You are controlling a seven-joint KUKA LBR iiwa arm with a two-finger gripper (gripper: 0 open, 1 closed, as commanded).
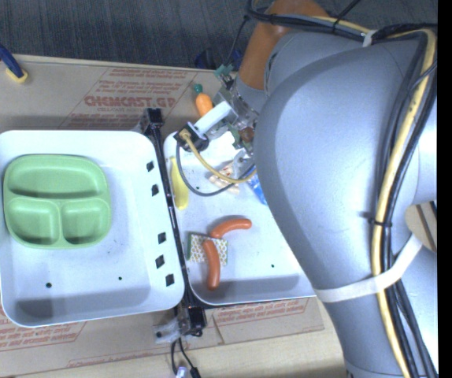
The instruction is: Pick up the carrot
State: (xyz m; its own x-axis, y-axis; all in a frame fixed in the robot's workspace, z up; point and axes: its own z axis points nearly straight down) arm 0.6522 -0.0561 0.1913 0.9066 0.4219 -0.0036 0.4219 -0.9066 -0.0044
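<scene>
Camera view: looking down at a slant on the desk (92, 93), two white bins side by side, arm coming in from the right.
Left bin (76, 290): just a green divided tray (55, 200) sitting in its upper part, nothing the task cares about.
Divider strip: black clips run down the seam where the bins meet, and a yellow banana-ish piece (179, 187) lies right against it.
Right bin (265, 278): two orange sausage-looking pieces, one (231, 226) lying across, one (213, 273) pointing down, with a speckled little square (212, 249) between them.
Carrot (202, 102): my guess is the small orange thing with a green tip at the bin's top edge, up by the wrist hardware. Partly hidden, so not certain.
Pincer (230, 160): buried under wrist and cables over the upper part of the right bin; honestly can't tell if it's open or closed, and nothing visible in it.
Doing it well: I'd line the jaws across the carrot's narrow width, come straight down so the bin wall doesn't catch a finger, and not confuse it with the sausages.
</scene>
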